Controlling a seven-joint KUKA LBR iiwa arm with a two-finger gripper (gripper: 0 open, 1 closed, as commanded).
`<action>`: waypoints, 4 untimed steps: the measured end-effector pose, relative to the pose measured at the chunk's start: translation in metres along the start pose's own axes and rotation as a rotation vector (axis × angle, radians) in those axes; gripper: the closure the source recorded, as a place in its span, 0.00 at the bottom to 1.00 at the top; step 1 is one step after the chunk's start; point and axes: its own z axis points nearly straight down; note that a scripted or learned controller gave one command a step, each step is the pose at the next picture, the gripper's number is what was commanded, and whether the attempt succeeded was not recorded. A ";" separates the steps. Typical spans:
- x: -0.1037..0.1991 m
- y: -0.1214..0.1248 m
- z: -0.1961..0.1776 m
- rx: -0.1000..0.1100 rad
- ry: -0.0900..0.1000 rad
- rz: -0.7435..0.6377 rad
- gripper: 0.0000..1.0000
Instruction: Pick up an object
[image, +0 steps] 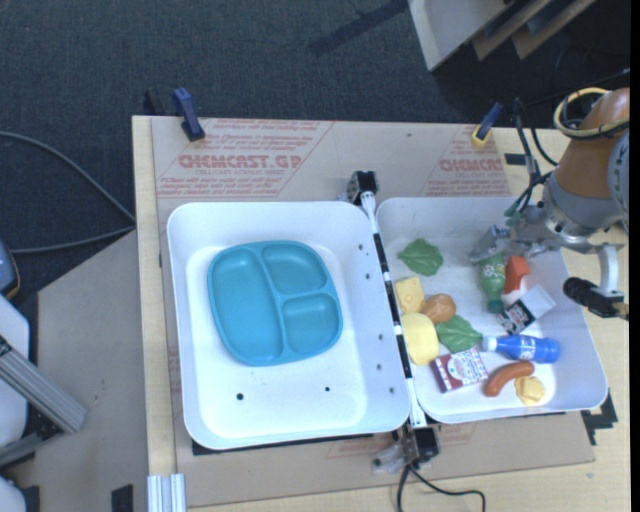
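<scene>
Two shallow white bins sat side by side on the bench. The left bin (190, 250) held a blue divided plate (275, 300) lying flat near its middle. The right bin (590, 372) held a scatter of toy foods: a green leaf (421, 257) at the far left, a yellow cheese wedge (409, 294) just beside the divider, a brown potato-like lump (439, 307) touching it, a yellow lemon (420, 338) nearer, and a second green leaf (458, 333) just right of that. Nearer still lay a red-and-white packet (458, 370), a sausage (508, 376) and a small yellow piece (532, 390). A blue bottle (524, 348) lay on its side between the leaf and the right wall.

The arm (590, 170) reached in from the right, and the gripper (505, 245) hung low over the far right part of the bin, directly above a green packet (492, 283) and an orange carrot-like piece (516, 272). Whether the pincer was spread or pressed together, I could not tell, nor whether it touched either piece.
</scene>
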 end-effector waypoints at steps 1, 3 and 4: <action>-0.003 0.000 -0.011 -0.005 -0.009 0.000 1.00; 0.082 0.018 -0.121 -0.005 -0.010 0.004 1.00; 0.082 0.017 -0.119 -0.002 -0.010 0.004 0.00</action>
